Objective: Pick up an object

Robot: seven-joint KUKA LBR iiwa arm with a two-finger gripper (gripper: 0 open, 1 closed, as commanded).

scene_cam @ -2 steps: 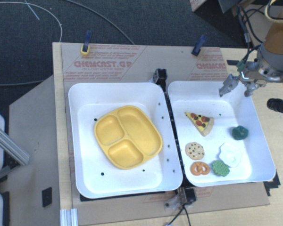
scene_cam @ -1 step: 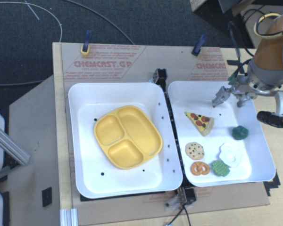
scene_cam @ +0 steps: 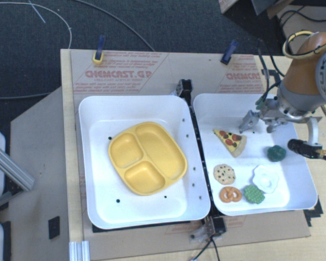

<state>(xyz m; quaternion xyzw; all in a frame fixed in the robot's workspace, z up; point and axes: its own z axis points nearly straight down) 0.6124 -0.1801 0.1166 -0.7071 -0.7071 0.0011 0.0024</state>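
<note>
Grey metal, the gripper (scene_cam: 259,120) hangs over the far part of the right bin (scene_cam: 301,200), its fingers spread and nothing between them — this looks like the approach step, before any grasp. Just near and left of it lies the pizza slice (scene_cam: 230,141), the closest candidate; a green lump (scene_cam: 277,153) sits to the right. Next, I judge, it must descend squarely over one piece and close.

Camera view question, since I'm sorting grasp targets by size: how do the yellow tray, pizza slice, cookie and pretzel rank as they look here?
Largest to smallest:
1. yellow tray, by far
2. pizza slice
3. cookie and pretzel, which look about alike, so I won't rank them.
</note>
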